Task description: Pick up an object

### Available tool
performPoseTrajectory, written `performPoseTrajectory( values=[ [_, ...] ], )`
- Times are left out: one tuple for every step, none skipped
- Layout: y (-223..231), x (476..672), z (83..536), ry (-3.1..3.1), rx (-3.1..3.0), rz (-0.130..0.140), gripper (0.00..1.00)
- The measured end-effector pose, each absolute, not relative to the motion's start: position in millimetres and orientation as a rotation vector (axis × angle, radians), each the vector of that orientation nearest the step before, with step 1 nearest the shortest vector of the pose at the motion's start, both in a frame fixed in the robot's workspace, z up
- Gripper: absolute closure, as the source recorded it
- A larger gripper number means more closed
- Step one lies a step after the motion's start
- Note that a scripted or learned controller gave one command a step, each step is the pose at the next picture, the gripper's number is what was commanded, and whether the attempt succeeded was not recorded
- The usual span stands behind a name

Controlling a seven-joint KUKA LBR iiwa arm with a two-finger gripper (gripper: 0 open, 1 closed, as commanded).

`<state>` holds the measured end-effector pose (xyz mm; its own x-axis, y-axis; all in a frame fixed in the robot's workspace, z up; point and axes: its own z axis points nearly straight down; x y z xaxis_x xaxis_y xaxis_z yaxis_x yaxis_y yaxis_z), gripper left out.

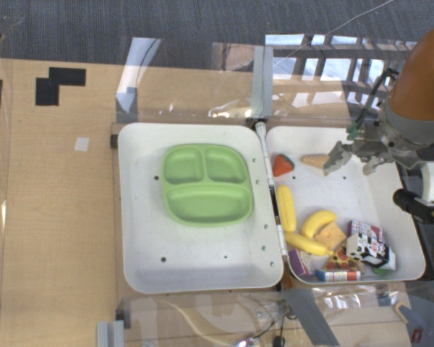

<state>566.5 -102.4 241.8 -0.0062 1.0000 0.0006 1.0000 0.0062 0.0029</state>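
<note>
gripper: two grey fingers (354,157) spread wide, nothing between them, over right white bin (394,194) near its far edge
nearest item: tan bread-like piece (315,162), just beside left fingertip, apart
red strawberry toy (283,165): far left corner of the right bin
yellow bananas (312,233): near left part
green divided plastic plate (206,184): centre of left white bin (141,215)
</note>
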Motion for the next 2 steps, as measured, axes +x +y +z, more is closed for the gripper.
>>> performPoseTrajectory(
  values=[
    [-139.8,611.6,101.5,2.193,2.247,0.003,0.00],
    [-95.4,672.2,88.2,2.284,2.147,0.013,0.00]
  ],
)
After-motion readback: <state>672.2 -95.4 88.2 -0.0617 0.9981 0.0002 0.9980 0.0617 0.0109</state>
